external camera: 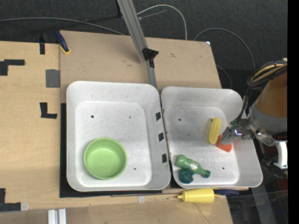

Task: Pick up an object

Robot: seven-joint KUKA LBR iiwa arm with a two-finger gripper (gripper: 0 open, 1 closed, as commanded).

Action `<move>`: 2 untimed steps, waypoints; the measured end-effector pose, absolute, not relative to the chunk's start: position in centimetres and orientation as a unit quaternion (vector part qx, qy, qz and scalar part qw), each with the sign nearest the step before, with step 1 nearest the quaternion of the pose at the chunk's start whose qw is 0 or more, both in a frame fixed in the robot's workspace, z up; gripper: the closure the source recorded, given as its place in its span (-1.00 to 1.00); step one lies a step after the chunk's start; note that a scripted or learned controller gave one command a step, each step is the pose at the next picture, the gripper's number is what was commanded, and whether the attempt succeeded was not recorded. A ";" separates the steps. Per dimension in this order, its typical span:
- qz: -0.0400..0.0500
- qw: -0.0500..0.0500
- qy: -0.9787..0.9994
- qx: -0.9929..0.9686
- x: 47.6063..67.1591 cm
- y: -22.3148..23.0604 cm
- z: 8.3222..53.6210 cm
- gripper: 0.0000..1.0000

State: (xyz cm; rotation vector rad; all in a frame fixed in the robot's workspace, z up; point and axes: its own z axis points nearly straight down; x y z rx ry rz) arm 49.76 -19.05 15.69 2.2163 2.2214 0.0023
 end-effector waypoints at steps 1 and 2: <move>0.001 0.002 0.708 0.706 50.4 -18.9 21.8 1.00; 0.001 0.002 0.708 0.706 50.6 -18.9 27.1 1.00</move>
